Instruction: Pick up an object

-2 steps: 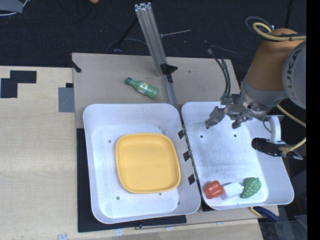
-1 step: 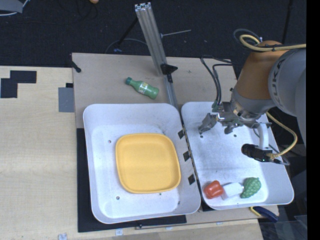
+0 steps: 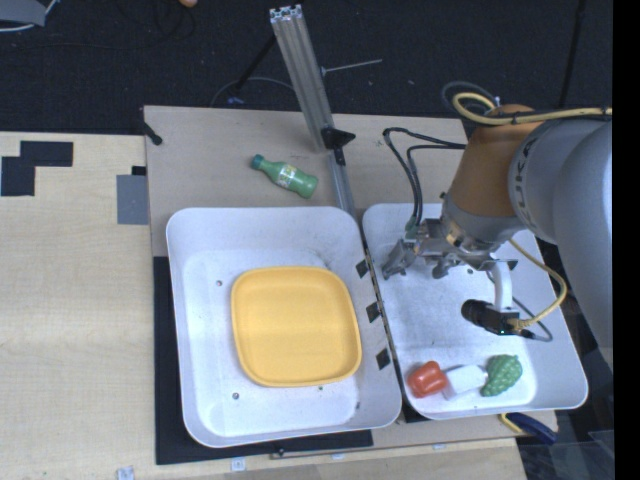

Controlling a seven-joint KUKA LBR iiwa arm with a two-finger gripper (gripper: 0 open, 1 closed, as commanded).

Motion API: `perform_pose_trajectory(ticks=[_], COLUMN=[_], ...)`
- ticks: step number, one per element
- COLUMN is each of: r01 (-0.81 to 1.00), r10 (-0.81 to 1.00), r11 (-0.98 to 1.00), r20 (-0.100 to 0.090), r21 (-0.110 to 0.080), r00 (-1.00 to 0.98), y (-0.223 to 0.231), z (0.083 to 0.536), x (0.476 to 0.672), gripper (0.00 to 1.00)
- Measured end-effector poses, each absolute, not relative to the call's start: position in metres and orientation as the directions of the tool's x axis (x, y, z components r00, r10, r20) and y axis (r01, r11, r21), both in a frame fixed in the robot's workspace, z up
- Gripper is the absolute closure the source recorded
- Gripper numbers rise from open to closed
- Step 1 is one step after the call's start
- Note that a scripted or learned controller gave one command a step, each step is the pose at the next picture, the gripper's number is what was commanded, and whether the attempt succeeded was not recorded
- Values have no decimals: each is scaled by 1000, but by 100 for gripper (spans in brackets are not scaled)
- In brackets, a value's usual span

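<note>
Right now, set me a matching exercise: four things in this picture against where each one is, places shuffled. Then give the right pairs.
Things:
1. yellow plate
2. green bottle
3. red object
4. gripper

Places:
A. on the bench, beyond the left bin
B. at the near edge of the right bin, beside a white block
C. in the middle of the left bin
D. over the far left part of the right bin

Pairs: 1-C, 2-A, 3-B, 4-D.
</note>
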State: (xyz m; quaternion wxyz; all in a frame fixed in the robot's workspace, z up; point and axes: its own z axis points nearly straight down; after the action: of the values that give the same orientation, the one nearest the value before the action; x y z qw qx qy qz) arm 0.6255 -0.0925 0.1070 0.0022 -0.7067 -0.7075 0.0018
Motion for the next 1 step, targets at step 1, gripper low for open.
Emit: perform_pose_trajectory(ticks=[1], r01=[1000], r10=[1000], r11=[-1], r20=[0], r21=[-1], r00=[1], y=[-94], z=[120], x=[626], gripper=[100])
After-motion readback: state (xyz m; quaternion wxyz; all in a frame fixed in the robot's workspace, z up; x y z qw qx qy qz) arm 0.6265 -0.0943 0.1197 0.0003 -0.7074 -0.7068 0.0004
